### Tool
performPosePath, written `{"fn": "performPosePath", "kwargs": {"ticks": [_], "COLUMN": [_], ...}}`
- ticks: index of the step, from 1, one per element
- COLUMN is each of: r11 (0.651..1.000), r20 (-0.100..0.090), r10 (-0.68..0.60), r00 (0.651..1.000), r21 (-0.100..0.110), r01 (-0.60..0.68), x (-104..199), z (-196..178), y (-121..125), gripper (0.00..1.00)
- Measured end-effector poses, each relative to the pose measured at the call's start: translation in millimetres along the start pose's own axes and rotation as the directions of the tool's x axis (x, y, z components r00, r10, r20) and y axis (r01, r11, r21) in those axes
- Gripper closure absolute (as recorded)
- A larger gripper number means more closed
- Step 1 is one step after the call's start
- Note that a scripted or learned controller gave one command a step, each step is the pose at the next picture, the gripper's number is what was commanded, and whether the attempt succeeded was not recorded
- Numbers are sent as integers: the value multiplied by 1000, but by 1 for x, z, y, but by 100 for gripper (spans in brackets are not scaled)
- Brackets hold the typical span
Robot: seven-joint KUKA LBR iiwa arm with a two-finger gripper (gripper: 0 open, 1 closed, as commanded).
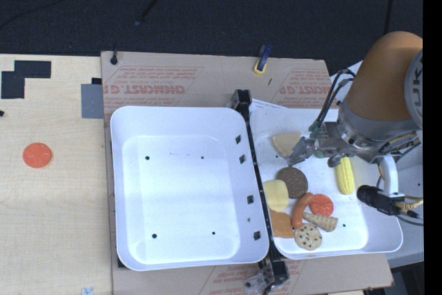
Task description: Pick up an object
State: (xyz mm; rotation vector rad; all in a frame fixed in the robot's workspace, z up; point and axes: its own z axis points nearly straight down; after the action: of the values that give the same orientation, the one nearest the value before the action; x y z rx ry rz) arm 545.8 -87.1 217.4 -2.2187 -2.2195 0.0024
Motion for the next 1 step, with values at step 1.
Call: {"fn": "performPosePath", "kwargs": {"ticks": [1], "r11": [1000], "r20": [1], "r10": [-3], "r00": [1000], "r21": [-20], "r01": [3], "x": [23], "z": [-160], "y": [-9], "gripper": [0]}}
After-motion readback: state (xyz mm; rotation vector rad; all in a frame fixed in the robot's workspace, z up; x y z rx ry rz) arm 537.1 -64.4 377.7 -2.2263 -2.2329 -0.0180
